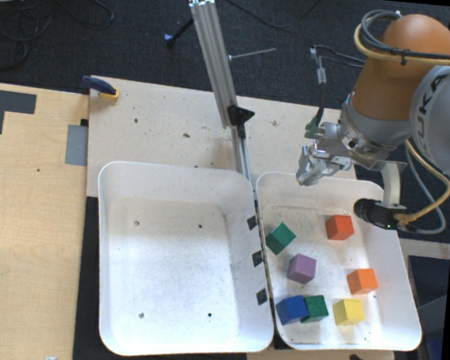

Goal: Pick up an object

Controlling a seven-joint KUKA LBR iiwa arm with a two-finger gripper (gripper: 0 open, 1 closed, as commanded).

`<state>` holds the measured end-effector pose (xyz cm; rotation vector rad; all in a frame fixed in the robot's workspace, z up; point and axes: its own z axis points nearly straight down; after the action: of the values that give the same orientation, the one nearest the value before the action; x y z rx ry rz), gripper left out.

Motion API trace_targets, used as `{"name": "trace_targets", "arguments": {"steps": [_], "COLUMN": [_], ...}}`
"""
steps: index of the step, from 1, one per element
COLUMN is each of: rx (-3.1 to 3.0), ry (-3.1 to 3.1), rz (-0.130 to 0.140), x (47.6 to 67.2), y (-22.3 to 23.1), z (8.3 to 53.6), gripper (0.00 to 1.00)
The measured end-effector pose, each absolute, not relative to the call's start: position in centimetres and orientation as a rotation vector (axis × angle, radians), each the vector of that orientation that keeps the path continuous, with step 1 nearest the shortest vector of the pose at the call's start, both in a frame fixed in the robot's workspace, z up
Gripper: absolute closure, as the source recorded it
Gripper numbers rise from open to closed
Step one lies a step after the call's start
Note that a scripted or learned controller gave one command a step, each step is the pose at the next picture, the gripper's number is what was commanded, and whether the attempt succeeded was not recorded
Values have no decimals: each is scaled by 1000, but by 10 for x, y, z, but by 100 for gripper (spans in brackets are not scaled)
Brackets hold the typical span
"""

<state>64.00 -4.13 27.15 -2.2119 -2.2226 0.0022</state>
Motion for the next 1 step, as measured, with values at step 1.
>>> {"name": "trace_targets", "arguments": {"steps": [1], "rx": [-2212], "ry": [-2223], "rz": [4], "x": [643], "y": [18], "z": [266], "gripper": [100]}}
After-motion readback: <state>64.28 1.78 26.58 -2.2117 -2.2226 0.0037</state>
